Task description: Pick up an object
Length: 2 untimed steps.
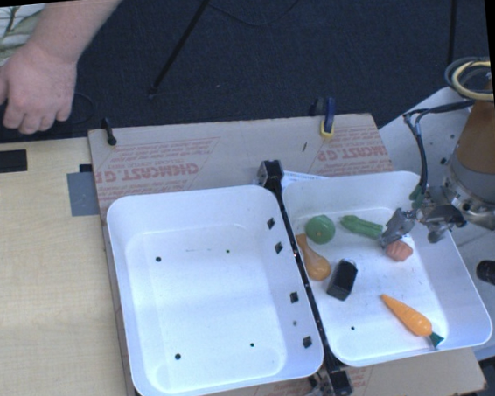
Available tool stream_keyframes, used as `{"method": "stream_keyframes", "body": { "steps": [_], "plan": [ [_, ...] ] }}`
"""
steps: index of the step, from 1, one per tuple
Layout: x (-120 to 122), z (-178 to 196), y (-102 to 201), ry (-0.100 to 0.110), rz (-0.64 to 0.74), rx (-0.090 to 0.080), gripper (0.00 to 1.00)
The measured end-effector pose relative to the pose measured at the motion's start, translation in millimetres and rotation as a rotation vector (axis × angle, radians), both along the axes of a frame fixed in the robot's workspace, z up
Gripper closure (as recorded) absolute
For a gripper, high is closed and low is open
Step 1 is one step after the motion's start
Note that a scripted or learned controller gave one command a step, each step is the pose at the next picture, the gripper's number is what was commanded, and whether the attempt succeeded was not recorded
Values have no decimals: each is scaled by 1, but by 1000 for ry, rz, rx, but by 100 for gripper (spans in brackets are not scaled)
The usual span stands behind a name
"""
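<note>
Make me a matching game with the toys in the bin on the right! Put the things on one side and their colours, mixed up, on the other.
Things:
1. ball
2. carrot
3. block
4. small lump by the gripper

Colours:
A. black
B. pinkish red
C. green
D. orange

Pairs: 1-C, 2-D, 3-A, 4-B

All four lie in the right bin. The gripper is just above the pinkish lump.
</note>
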<state>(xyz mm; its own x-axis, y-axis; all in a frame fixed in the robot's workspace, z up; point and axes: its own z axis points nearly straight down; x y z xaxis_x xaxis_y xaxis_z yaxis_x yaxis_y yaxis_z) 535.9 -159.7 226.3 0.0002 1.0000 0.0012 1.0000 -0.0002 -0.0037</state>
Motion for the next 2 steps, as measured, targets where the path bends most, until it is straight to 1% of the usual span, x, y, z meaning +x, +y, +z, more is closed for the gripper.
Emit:
{"method": "stream_keyframes", "body": {
  "steps": [1,2],
  "plan": [
    [46,-74,59,5,6,3,0],
    [13,135,92,-19,4,-1,0]
  ]
}}
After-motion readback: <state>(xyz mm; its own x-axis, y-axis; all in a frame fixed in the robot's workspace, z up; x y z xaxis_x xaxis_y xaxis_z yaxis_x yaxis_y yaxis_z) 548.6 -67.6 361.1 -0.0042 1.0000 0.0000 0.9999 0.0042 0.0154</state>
